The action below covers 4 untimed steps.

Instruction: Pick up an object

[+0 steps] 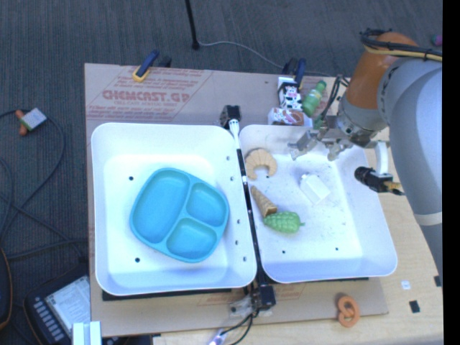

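Note:
My gripper [318, 148] hangs over the far part of the right bin [359, 254], its two fingers [301, 146] spread open with nothing between them. Just below it in that bin lies a small white block [314, 187]. Further left in the same bin are a tan croissant [260, 162], a brown ice-cream cone [263, 201] and a green bumpy toy fruit [282, 222]. The left bin [115, 157] holds a blue divided plate [180, 214].
Behind the right bin sit a green bottle-like toy [311, 99] and a small printed box [288, 111]. An orange pretzel-shaped piece [348, 309] lies on the board in front. Blue clamps [146, 64] grip the board's far edge. The arm's grey body [420, 135] fills the right side.

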Available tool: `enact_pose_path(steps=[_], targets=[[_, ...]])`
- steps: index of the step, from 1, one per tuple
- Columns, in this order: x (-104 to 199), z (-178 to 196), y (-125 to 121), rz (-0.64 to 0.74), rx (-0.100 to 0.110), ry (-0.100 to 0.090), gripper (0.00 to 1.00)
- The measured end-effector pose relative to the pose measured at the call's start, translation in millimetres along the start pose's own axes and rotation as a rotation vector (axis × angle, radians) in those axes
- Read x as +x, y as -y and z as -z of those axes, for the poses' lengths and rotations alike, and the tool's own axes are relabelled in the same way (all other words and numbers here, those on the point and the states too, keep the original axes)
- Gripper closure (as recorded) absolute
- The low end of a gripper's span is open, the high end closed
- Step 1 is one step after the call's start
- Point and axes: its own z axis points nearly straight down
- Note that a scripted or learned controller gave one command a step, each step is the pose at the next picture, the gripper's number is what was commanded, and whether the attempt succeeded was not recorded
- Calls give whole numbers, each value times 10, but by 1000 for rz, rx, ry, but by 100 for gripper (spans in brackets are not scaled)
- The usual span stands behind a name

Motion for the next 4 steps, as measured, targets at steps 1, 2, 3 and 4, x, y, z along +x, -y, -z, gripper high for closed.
enact_pose_path(steps=[1,2,3,4], targets=[[452,1150,723,0,-2,-1,0],[654,-113,1305,-2,4,-2,0],[528,-183,145,-5,20,-6,0],[483,-86,155,-4,21,5,100]])
